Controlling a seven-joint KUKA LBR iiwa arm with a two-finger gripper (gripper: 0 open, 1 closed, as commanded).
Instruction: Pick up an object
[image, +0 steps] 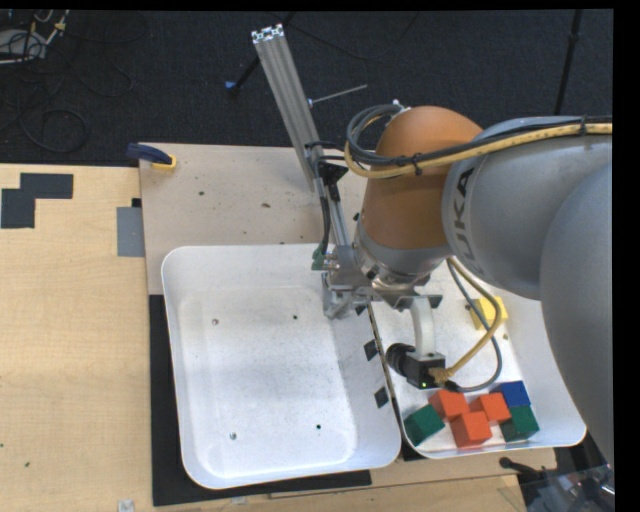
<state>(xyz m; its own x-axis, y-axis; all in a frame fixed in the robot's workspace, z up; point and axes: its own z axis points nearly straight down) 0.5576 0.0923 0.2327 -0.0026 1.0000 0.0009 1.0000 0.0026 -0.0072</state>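
Note:
Several small blocks lie clustered in the near corner of the right bin (566, 432): a green one (425, 424), three orange ones (450, 403) (472, 428) (494, 406), a blue one (515, 393) and a dark green one (521, 426). The arm's orange band and grey wrist cover the far part of that bin. Below the band, the metal gripper (345, 296) hangs over the divide between the two bins, up and to the left of the blocks and well apart from them. Nothing shows in its grasp.
The left bin (200, 300) has a speckled white floor. A slanted aluminium post (292, 105) rises behind the bins, close to the wrist. A blue and yellow clamp (150, 155) sits at the bench's far left corner. The grey arm fills the right side.

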